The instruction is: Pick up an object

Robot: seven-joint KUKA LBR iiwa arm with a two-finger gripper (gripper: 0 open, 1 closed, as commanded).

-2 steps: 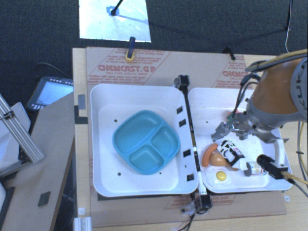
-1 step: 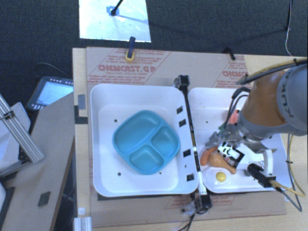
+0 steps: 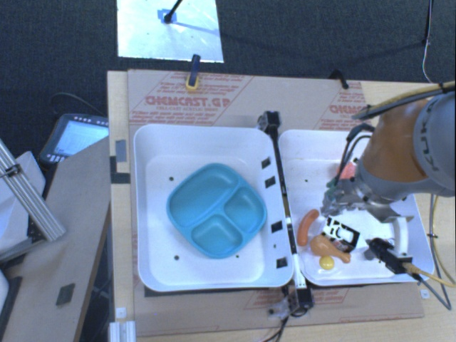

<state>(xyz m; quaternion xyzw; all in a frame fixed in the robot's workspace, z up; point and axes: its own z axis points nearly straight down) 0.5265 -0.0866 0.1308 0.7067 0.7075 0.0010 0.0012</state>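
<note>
The right bin (image 3: 308,147) holds an orange sausage-shaped piece (image 3: 308,226), an orange piece with a yellow end (image 3: 329,251) and a pink object (image 3: 347,169) partly hidden behind the arm. The arm (image 3: 399,152) reaches in from the right and hangs over this bin. My gripper (image 3: 340,228) is low in the bin, just right of the sausage piece and above the orange-and-yellow piece. Its black-and-white tip blocks the sight of the fingers.
The left bin (image 3: 153,148) holds a blue three-compartment plate (image 3: 216,209). A black divider (image 3: 279,191) runs between the bins. A yellow clamp (image 3: 193,80) sits at the bench's back edge, and a tablet (image 3: 75,137) lies at the left.
</note>
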